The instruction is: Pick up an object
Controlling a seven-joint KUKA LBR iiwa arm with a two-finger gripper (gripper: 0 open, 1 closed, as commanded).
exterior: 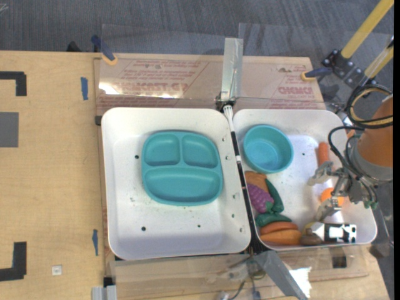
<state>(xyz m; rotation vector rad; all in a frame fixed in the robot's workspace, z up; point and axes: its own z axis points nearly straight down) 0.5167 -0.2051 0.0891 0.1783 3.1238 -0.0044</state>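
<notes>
My gripper (322,194) hangs low over the right side of the right bin (300,127), its two fingers spread apart. A small orange piece (327,196) shows in the gap between them; I cannot tell whether they touch it. An orange carrot (322,152) lies just behind the gripper. A white and black object (339,232) and a brown lump (310,237) lie just in front of it. Purple grapes (260,196), a green item (270,218) and an orange bun-like item (279,230) crowd the bin's front left.
A teal bowl (267,148) stands at the back of the right bin. The left bin (119,186) holds a teal divided plate (182,167). A metal divider (232,67) and clear panels rise behind the bins. Black cables (350,136) loop near the wrist.
</notes>
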